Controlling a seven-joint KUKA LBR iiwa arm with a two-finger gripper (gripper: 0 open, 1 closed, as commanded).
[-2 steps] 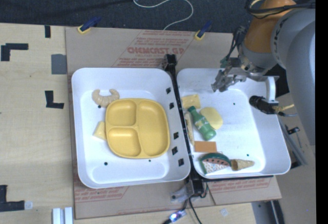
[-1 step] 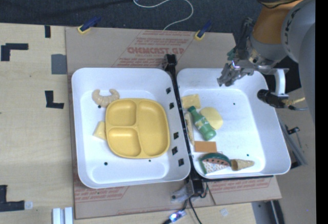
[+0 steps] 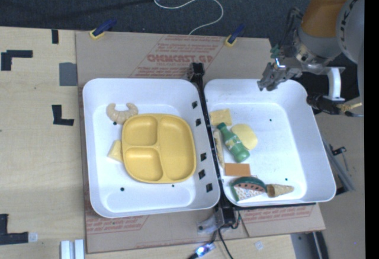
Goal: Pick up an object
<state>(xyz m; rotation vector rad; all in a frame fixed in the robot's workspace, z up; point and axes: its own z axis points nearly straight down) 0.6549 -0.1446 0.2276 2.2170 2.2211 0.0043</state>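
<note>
Above the far rim of the right bin hangs the gripper, its state impossible to tell. Against that bin's left wall lies a green bottle, touching a yellow round piece; a yellow divided plate sits in the left bin.

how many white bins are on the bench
2. The left bin holds a yellow divided plate; the right bin sits against it, with the gripper above its far edge.
</note>
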